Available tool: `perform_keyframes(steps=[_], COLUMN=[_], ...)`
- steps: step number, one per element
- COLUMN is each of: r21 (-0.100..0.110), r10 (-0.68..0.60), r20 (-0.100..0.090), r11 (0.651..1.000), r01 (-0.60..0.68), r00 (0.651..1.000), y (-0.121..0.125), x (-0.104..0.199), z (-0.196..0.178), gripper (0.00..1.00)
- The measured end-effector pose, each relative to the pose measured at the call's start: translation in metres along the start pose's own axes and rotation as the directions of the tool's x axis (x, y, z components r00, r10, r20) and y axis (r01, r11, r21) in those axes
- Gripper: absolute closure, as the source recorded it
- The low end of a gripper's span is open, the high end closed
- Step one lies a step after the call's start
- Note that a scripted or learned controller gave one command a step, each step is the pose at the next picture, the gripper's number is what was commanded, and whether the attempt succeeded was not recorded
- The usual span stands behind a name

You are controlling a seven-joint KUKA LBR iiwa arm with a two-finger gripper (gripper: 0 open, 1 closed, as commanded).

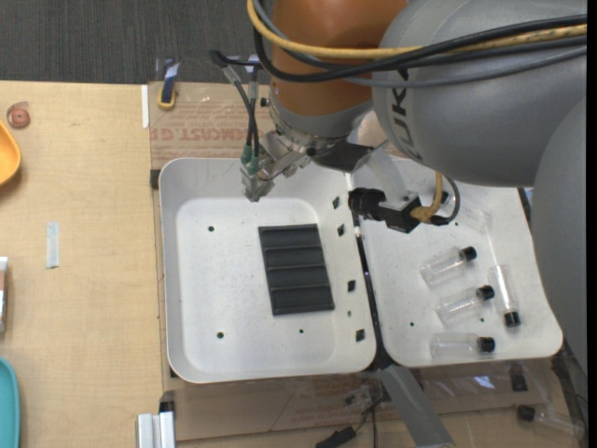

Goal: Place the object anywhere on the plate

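A black ridged plate (296, 269) lies flat in the middle of the left white bin (191, 278). Several clear tubes with black caps lie in the right bin (410, 329); one tube (451, 261) is nearest the bin's middle and another (459, 345) lies by the front rim. My gripper (254, 187) hangs over the back part of the left bin, just behind the plate's far left corner, pointing down. I see no tube at its tip.
The arm's orange band and grey body (392, 54) cover the back of both bins. A black cable fitting (381, 207) hangs over the right bin's back left. The wooden bench (75, 250) stretches to the left, with small items along its left edge.
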State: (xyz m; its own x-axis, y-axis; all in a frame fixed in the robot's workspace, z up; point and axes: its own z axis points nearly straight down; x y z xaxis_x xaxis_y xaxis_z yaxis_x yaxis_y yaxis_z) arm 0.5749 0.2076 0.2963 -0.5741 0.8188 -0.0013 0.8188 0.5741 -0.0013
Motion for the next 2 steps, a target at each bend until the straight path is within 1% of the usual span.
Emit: perform_keyframes(steps=[1,2], r21=[0.004,0.0], r10=[0.093,-0.387], r20=[-0.001,-0.001], r11=[0.996,0.922], r01=[-0.093,0.387], r00=[0.996,0.922], y=[-0.024,0.003], x=[0.03,0.013], z=[0.025,0.061], gripper=[1.0,1.0])
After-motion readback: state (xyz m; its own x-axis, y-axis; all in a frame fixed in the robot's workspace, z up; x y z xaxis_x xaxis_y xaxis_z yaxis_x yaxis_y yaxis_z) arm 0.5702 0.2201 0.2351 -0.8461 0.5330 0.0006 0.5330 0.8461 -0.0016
